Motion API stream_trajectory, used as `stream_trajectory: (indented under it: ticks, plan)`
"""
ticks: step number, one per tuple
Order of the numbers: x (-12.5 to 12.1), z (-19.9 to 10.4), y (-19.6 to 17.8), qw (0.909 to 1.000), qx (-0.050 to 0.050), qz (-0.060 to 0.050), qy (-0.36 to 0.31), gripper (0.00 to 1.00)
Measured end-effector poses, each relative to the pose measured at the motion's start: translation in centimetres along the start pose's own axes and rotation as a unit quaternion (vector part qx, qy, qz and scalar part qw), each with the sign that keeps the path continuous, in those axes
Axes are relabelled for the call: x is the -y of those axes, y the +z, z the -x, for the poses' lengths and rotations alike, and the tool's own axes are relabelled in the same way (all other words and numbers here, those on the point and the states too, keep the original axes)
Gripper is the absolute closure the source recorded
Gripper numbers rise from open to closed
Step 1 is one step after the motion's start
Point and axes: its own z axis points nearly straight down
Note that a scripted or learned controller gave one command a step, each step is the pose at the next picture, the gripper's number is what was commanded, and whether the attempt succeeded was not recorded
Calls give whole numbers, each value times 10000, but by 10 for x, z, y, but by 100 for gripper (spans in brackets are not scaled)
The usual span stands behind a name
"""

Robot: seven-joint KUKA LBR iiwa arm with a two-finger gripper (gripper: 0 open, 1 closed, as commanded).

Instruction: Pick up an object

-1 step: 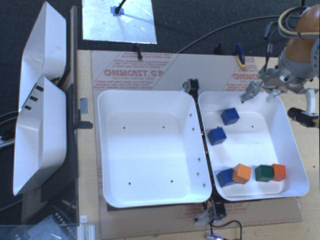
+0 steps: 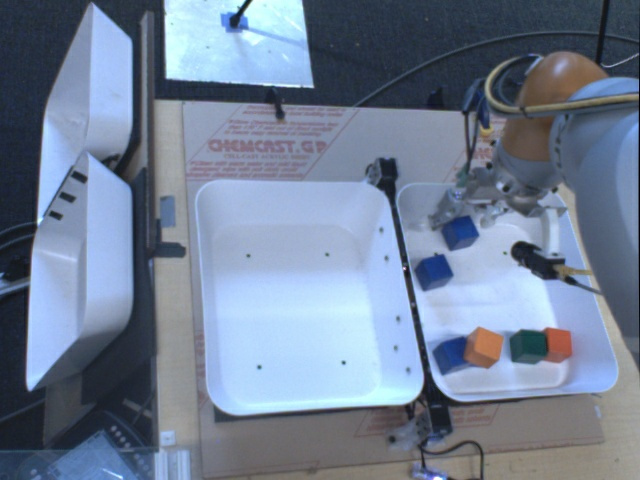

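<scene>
While the hand (image 2: 462, 212) hung at the far end of the right bin (image 2: 590, 368), a blue block (image 2: 460, 233) sat just below it; whether anything was gripped, I couldn't tell. Judging by this, grasping was underway, needing a firm close and lift.

We see two white bins, the left bin (image 2: 300, 298) and the right bin (image 2: 590, 368), on a pale tan tabletop (image 2: 180, 268) printed with red lettering. The right bin carries three blue blocks (image 2: 460, 233) (image 2: 433, 271) (image 2: 450, 354), an orange block (image 2: 484, 347), a green block (image 2: 528, 346) and a second orange block (image 2: 558, 344). The arm (image 2: 600, 118) is grey with an orange band (image 2: 555, 83).
</scene>
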Motion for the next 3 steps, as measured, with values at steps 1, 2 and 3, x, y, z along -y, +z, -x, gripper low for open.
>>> stream_trajectory:
  ticks: [1,2,3]
  plan:
    - [26,-44,13,10000,6,27,-1,0]
    - [26,-42,1,10000,14,43,15,100]
    - [99,-125,-92,10000,-2,71,-14,100]
